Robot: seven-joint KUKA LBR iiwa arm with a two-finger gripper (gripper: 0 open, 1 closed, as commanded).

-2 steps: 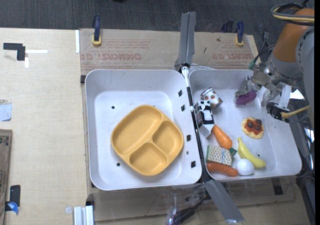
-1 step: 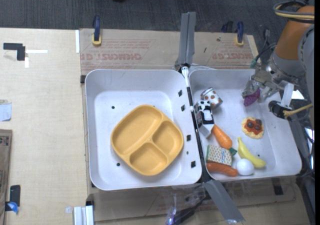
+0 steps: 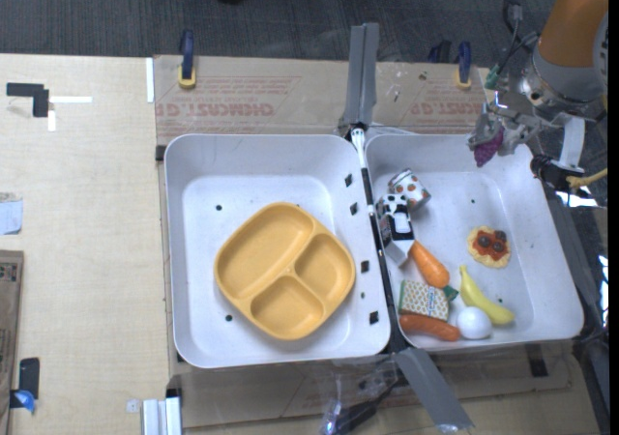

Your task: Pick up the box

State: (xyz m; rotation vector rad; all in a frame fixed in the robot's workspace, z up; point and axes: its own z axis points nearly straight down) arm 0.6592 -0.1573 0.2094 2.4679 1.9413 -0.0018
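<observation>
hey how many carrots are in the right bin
2. One orange toy carrot lies mid-bin, slanting beside the small green-and-tan box. The other orange carrot lies along the front wall, just under that box. More could hide beneath other items.

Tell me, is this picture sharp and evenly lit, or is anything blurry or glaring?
In the camera view, light is even and shadows are soft; the yellow plate looks crisp, the white bin walls are bright but not washed out, while the gripper is slightly soft and the small box too small to read.
</observation>
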